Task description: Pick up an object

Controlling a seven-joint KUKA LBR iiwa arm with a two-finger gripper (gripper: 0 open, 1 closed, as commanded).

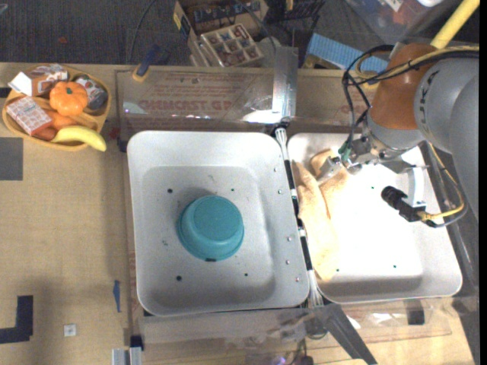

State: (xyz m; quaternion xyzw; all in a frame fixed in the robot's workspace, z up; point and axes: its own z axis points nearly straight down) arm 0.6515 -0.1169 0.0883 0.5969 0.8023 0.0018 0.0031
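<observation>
A teal bowl [211,226] lies upside down in the middle of the left bin [144,204]. A beige, floppy cloth-like object [319,219] runs along the left wall of the right bin [403,272], with a lump at its top end [321,160]. My gripper [338,163] is low in the right bin's back left corner, right against that lump. The grey wrist and orange band [399,97] rise behind it. The view does not show whether anything is held.
A black fitting and white bracket [403,196] on the arm hang over the right bin's floor. A yellow dish [53,112] with toy fruit and small boxes sits at the bench's far left. A cardboard panel [198,97] stands behind the bins.
</observation>
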